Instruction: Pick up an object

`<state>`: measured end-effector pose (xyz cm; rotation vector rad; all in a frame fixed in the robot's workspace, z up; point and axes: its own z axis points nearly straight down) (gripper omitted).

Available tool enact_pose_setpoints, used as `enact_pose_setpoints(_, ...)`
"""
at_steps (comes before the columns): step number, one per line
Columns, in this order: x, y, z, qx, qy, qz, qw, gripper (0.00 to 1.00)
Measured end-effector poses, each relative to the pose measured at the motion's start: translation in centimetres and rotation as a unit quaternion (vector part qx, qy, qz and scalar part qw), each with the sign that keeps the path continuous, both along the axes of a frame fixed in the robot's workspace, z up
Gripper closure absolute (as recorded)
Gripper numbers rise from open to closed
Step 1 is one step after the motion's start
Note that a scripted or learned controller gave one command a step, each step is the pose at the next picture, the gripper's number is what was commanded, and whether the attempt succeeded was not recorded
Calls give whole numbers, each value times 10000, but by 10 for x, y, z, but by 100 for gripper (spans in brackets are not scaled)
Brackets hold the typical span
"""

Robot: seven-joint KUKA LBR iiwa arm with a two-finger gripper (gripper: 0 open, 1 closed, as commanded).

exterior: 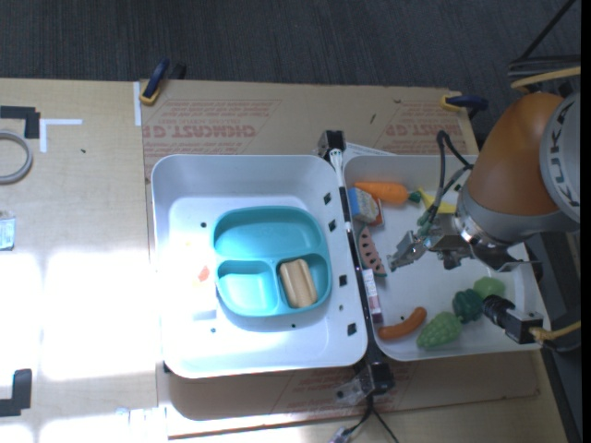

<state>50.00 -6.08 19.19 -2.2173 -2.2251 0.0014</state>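
The right bin point(417, 289) holds an orange carrot point(383, 191), a small red-and-white packet point(369, 209), a watermelon slice point(371, 252) by the left wall, an orange-red sausage point(404, 324), a bumpy green fruit point(440, 330) and a dark green broccoli piece point(469, 305). My gripper point(404, 250) hangs over the middle of this bin, just right of the watermelon slice. Its silver fingers look open, with nothing between them. The arm's orange band point(522, 150) covers the bin's right side.
The left bin point(185, 187) carries a teal divided plate point(254, 229) with a bread roll point(296, 282) in its lower right compartment. A yellow piece point(432, 207) lies beside the carrot. Blue clamps point(157, 79) sit on the cardboard at the back.
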Motion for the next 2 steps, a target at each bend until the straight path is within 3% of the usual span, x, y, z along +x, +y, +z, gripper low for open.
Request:
enact_pose_setpoints(1,68,-46,-36,-3,-1,-20,10000,0)
enact_pose_setpoints(2,-2,-46,-55,2,1,-31,10000,0)
